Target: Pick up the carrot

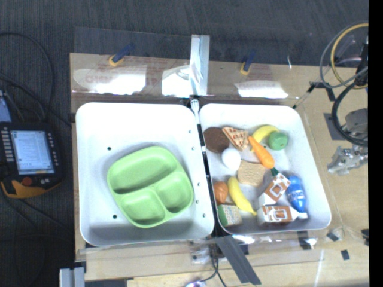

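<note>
Closest to the lens, along the near wall of the right bin (315, 178), stand a small printed carton (275, 214) and a greenish jar (229, 215), with a blue bottle (296, 195) just behind the carton. The carrot (261, 152) lies in the far half of this same bin, orange and slanted, its upper end towards the bin's far wall and its lower end pointing to the near right. It sits between a waffle wedge (236, 137) on its left and a green ball (277, 140) on its right, touching or nearly touching both, and a yellow fruit (263, 131) curves just behind it. A white egg (231, 159) and a tan bread slice (251, 173) lie just below the carrot, and a banana (240, 196) lies nearer still. Nothing rests on top of the carrot. The left bin (96, 142) holds a green divided plate (149, 187), lying flat. Cables (344, 58) loop over the bench's right side, and a control pendant (30, 154) lies on the floor to the left.
</note>
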`<action>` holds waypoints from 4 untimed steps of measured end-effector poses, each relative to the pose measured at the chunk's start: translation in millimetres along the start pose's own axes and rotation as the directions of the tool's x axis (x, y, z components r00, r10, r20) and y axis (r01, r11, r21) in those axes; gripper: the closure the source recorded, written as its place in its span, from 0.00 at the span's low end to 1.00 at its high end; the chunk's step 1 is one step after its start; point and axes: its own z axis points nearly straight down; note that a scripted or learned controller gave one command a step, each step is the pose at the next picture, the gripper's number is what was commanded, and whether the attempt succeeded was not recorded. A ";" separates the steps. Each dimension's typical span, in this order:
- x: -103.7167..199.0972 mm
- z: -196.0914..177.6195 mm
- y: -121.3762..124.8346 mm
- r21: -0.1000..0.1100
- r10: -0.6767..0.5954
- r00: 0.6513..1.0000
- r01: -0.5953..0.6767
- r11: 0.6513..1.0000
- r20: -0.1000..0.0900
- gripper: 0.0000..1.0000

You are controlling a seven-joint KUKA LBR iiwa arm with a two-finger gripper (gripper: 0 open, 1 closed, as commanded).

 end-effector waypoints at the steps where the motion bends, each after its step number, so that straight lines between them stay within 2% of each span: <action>1: 10.0 10.5 3.5 -0.004 -0.350 0.937 0.350 0.937 -0.007 1.00; 4: 7.2 -13.7 1.3 -0.003 -0.342 0.940 0.342 0.940 0.007 1.00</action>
